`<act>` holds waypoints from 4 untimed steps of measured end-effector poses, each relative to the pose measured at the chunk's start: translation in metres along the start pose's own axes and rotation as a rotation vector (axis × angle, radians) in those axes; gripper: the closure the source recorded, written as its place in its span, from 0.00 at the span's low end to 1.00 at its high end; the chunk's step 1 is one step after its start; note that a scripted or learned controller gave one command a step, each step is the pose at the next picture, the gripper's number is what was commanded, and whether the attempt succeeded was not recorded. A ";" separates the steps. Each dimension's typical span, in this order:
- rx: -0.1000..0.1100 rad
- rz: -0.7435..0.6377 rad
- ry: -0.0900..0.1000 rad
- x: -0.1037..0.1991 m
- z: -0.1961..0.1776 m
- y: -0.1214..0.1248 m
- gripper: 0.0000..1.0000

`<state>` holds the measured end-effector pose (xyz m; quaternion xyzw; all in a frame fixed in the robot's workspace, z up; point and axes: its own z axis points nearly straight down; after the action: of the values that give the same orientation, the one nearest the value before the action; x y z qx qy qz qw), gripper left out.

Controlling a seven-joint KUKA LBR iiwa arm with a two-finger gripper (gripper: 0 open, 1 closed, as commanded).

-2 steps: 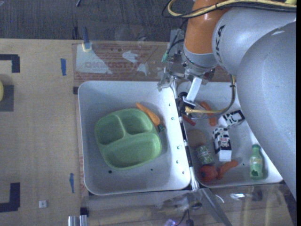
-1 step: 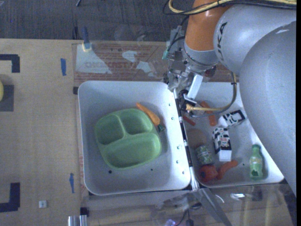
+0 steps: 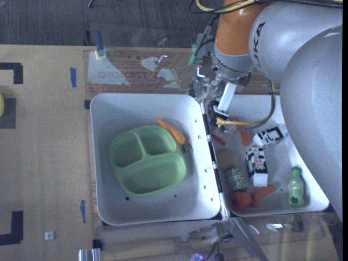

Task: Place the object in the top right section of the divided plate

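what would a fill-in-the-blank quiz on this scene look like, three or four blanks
1. The green divided plate lies in the bin on the view's ____ side.
2. The plate has ____ sections.
3. The orange carrot by the plate's rim lies in the ____ bin as the plate.
4. The small bottle in the other bin is ____ in colour.

Missing words: left; three; same; green.

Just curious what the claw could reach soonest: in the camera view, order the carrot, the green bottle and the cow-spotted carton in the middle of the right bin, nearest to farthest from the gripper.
From the gripper, above where the bins meet:
1. carrot, left bin, upper right part.
2. cow-spotted carton, middle of the right bin.
3. green bottle, right bin's lower right corner.
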<state>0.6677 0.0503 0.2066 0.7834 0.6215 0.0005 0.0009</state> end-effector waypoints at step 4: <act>0.002 1.142 0.000 0.151 -0.029 -0.118 1.00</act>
<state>0.5870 0.2241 0.2355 0.9950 0.0994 0.0003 -0.0004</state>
